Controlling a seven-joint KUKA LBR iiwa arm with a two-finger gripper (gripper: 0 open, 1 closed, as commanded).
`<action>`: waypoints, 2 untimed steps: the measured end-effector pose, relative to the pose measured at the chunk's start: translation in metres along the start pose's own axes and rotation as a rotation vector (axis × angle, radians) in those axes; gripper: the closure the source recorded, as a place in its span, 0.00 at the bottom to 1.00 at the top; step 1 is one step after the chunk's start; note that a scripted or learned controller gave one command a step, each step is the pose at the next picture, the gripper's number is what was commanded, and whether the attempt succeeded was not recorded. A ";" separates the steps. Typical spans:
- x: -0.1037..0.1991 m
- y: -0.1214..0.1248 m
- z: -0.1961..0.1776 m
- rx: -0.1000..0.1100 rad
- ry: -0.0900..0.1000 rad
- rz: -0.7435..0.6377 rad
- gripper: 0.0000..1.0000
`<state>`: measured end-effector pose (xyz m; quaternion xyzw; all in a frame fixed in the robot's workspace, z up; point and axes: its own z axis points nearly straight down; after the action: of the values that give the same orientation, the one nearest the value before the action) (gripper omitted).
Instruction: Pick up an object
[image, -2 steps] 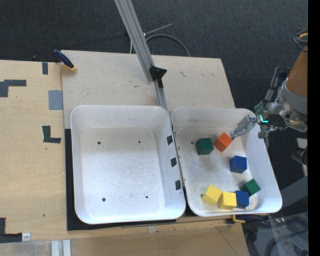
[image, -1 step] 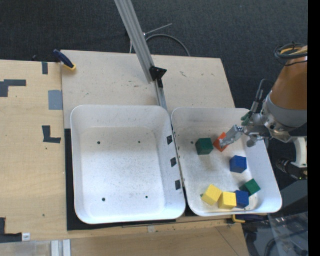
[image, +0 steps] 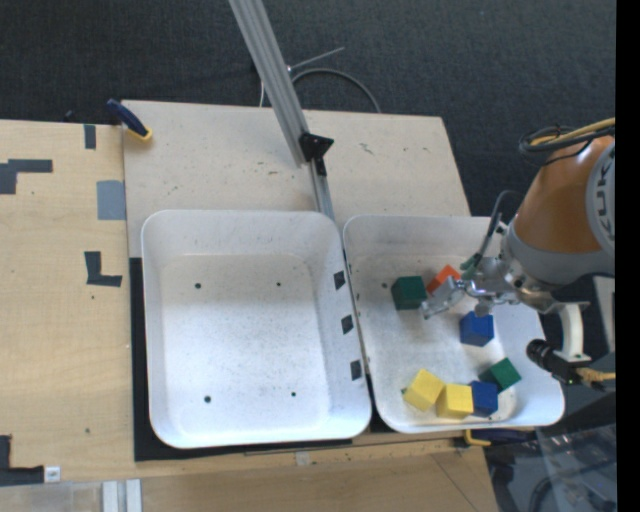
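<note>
White plastic formed the right bin, where the gripper hung low beside a dark green block and an orange piece; I could not tell its state. A blue cube lay nearby.

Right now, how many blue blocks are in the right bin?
2. One blue block lies mid-bin, just below the tool. The other blue block sits near the front rim beside the yellow blocks. The arm may hide more.
</note>
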<state>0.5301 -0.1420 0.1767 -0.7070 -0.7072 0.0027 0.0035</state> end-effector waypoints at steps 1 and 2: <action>0.002 0.001 0.044 -0.002 -0.001 -0.001 0.00; 0.002 0.002 0.032 -0.005 0.000 -0.001 1.00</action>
<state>0.5318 -0.1396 0.1450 -0.7066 -0.7076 0.0006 0.0018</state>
